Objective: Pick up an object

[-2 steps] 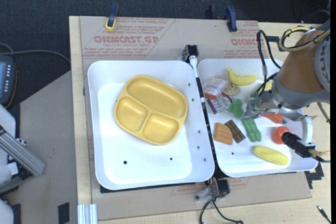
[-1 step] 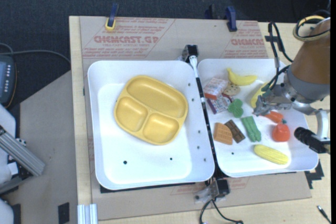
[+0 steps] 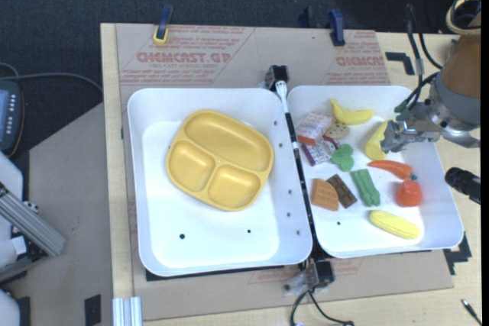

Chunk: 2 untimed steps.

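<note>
While grey arm reaches in from right, hand (image 3: 397, 135) sits low over right white bin (image 3: 451, 229), beside yellow plastic banana (image 3: 351, 114); grip state unclear. Yellow three-section plastic plate (image 3: 219, 159) lies in left white bin (image 3: 145, 164).

yellow tray (image 3: 220, 160), toy food, hand (image 3: 399, 135)

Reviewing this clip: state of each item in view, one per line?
Gripper: low over right bin, near its right side.
Yellow divided plate: upright in left bin.
Banana: lying in right bin.
Carrot: lying just below gripper.
Corn cob: lying near front edge.
</note>
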### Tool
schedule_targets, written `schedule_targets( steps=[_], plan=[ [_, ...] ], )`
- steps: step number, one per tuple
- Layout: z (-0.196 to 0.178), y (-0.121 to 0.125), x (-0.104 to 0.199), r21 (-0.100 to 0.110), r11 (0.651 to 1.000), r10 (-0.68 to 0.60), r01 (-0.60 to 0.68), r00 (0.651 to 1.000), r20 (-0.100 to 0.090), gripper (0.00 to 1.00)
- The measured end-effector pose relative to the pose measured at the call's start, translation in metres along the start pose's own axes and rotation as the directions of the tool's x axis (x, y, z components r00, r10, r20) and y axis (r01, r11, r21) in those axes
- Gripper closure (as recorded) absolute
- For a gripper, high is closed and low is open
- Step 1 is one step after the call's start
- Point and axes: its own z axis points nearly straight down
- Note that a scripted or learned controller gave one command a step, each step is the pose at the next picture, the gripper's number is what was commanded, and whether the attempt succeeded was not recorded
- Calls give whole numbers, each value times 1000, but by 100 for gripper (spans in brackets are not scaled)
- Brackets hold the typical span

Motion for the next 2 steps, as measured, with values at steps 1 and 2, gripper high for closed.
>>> schedule_targets(
  steps=[1,2],
  plan=[
    [-12,1,0,4,1000,1,-1,1000,-1,100],
    [-16,6,61,7,1000,-5,5,1000,-5,100]
  ],
)
